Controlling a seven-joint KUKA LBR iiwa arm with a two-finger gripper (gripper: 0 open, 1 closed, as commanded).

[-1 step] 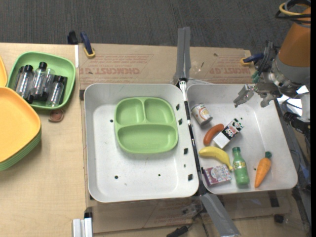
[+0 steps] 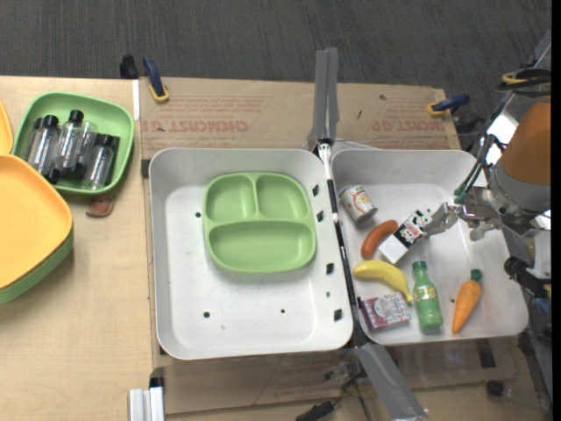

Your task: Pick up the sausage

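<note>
Locating the sausage (image 2: pixel 379 237) in the right bin (image 2: pixel 386 167), between can (image 2: pixel 357 202) and banana (image 2: pixel 383 274), we cannot tell the gripper (image 2: pixel 443 219) state; it hovers right, apart.

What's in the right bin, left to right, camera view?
Can → sausage → bottle → carrot. The banana, packet and carton overlap these in left-right position, so I've left them out.
</note>
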